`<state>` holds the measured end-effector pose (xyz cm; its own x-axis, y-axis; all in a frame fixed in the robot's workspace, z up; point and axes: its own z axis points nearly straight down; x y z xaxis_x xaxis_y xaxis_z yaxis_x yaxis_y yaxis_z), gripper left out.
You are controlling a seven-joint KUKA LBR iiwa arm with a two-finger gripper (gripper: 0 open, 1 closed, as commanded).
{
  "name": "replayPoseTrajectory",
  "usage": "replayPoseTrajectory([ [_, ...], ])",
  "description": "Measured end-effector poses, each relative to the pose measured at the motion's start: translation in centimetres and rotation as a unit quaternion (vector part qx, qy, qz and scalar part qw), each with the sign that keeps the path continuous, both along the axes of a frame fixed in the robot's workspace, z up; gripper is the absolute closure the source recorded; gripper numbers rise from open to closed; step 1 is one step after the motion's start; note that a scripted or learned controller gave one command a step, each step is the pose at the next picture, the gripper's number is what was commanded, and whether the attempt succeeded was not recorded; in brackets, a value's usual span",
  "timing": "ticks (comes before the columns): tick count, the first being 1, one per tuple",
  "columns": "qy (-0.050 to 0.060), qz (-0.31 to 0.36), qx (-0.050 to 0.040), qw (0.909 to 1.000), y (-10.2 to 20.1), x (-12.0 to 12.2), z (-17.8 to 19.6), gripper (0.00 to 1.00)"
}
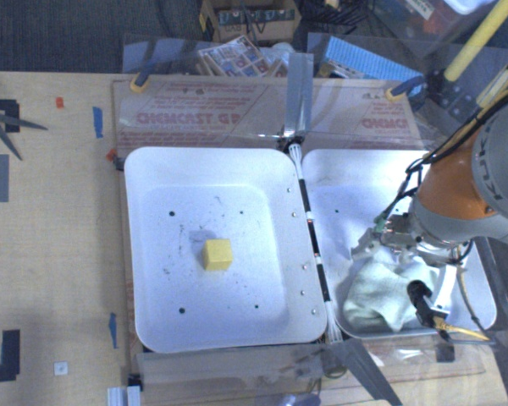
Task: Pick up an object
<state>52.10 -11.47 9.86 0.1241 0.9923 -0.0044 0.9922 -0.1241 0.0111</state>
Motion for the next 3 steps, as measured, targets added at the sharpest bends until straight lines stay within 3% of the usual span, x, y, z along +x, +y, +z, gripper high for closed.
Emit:
replayPoseTrajectory([
  [1, 0.002, 0.030, 0.0014, 0.9996, 2.0, 2.9, -1.0, 0.00],
  [2, -0.001, 0.030, 0.0017, 0.9995, 2.1, 3.1, 0.1, 1.00],
  [3, 0.000, 0.117, 0.0016, 0.9932, -0.7, -0.1, -0.9, 1.00],
])
